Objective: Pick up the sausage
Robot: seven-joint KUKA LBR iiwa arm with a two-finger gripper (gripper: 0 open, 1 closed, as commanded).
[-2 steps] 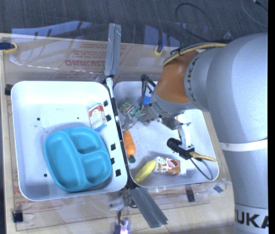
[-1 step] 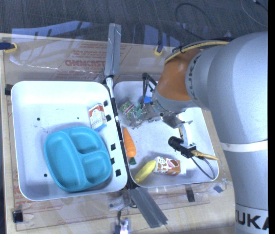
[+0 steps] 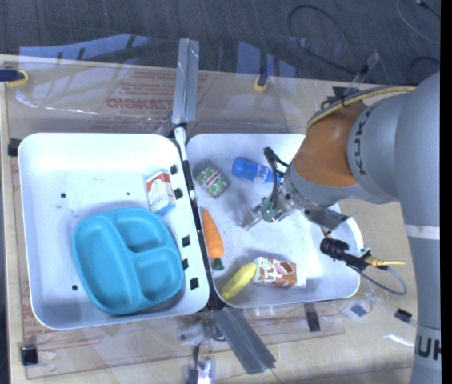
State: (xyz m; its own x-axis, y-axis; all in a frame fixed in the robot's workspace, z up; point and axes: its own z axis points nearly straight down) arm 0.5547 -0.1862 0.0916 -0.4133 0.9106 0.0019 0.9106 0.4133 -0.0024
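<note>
1. Nearest the lower edge of the frame, in the right bin [image 3: 334,288], lie one yellow banana [image 3: 239,281] and one brown-and-white packet [image 3: 276,272], touching end to end along the bin's near wall.
2. That bin also holds one orange carrot [image 3: 212,234] against its left wall, one green box [image 3: 211,179] and one blue bottle [image 3: 251,170] toward the top.
3. Left bin [image 3: 42,174]: one blue divided plate [image 3: 128,258] at lower centre and one small red-and-white carton [image 3: 158,191] by the right wall.
4. Open white floor lies in the upper left of the left bin, and in the right bin between carrot, packet and gripper.
5. One gripper [image 3: 261,214] is low over the middle of the right bin, apart from every item. Whether it is open or closed cannot be told, and nothing is visibly held.
6. Which item is the sausage cannot be told.
</note>
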